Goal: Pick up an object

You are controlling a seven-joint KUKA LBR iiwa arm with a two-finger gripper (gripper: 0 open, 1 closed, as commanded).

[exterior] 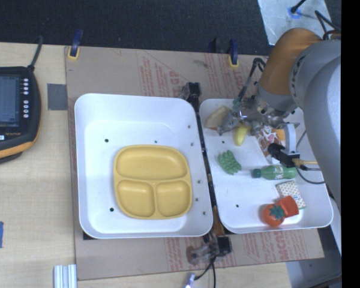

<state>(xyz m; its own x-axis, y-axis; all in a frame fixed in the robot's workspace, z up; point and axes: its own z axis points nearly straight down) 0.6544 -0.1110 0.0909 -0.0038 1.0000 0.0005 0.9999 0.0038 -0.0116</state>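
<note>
Two white bins sit side by side on the bench. At the right bin's (228,219) twelve o'clock, the gripper (245,117) hangs just above a yellow banana-like piece (240,135); whether it is spread or closed I cannot tell. Descent looks underway; next comes a clean close and lift.

You'll find no readable text. Red print runs along the cardboard (138,71) edges around the bins, too blurred to read; the pendant (9,116) screen is illegible too.
</note>
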